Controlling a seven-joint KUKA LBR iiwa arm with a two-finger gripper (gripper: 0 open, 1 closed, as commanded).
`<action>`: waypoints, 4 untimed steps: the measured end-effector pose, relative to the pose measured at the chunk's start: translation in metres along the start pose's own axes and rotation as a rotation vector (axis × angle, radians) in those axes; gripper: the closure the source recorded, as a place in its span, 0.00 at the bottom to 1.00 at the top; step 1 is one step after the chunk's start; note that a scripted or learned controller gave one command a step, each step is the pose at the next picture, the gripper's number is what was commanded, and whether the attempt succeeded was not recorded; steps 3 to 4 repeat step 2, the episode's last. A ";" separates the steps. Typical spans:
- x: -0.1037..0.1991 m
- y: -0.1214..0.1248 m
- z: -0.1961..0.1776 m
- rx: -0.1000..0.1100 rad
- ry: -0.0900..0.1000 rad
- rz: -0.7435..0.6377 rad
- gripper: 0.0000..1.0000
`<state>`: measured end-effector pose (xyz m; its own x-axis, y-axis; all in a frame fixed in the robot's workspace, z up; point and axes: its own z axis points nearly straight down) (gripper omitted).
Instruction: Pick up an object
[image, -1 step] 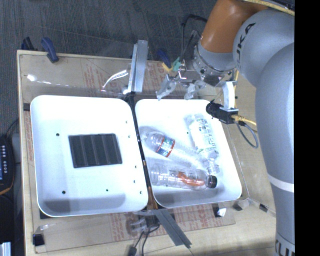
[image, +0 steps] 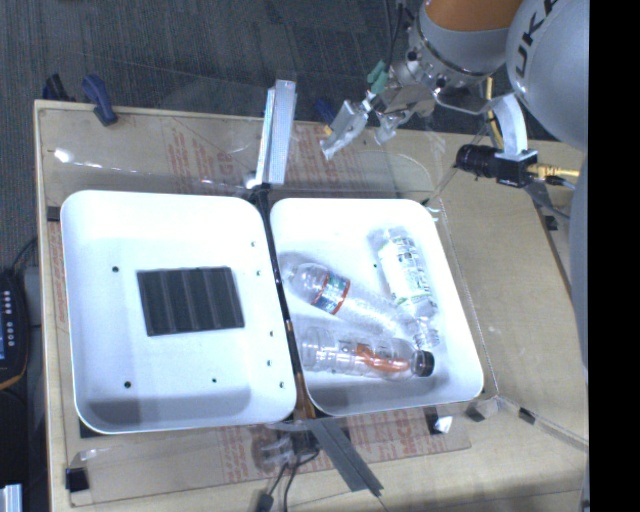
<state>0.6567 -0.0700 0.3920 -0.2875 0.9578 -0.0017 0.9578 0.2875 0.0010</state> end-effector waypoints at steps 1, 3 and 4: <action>-0.031 -0.010 0.189 0.006 0.003 -0.021 0.00; -0.020 -0.071 0.168 0.003 0.002 -0.008 0.00; -0.020 -0.071 0.168 0.003 0.002 -0.008 0.00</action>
